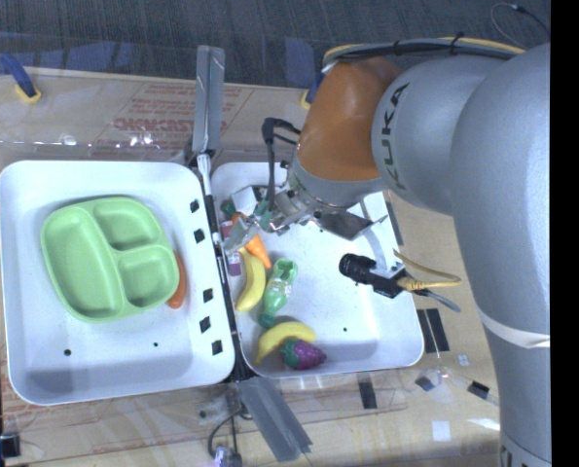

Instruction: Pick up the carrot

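An orange, cone-shaped carrot (258, 251) lies in the right bin (396, 343) near its left wall, resting against the upper end of a yellow banana (251, 284). My gripper (247, 222) hangs just above and slightly left of the carrot, at the bin's upper left part, with the grey arm and its orange band behind it. Nothing shows as held. A second long orange piece (178, 280) lies in the left bin (36, 368) against the right rim of the green plate (99, 256).
In the right bin lie a green vegetable (277, 288), a second banana (284, 336) and a purple item (307, 355) near the front wall. Small items crowd the left wall by the gripper. The divider between the bins runs just left of the carrot.
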